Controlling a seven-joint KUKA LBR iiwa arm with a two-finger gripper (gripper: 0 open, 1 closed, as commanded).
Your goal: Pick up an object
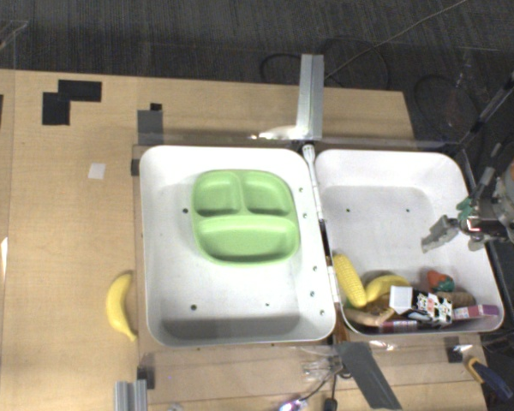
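- While the gripper [439,234] hangs over the bare floor of the right bin [385,178], we cannot tell from this slant whether it is open or closed, and we see nothing held in it.
- Below it and toward the bin's near edge lies a pile of small things. A yellow corn cob [349,281] is farthest to its left, a curved banana [384,284] is next to that, and a white block [400,298] touches the banana.
- Almost straight below the gripper sits a small red and green toy [437,279], with a pink marker [475,312] just beyond it against the bin wall.
- We judge the corn cob the best candidate. It looks like light, stiff plastic, and one side of it is clear of its neighbours.
- We would take it across its narrow middle, since the bumpy skin should help the hold and the rounded ends may slip.
- The banana looks smooth and curved, so it may roll out of a pinch.
- Far to the gripper's left, the other bin [163,229] holds a green divided plate [244,215], too broad and flat to pinch easily.
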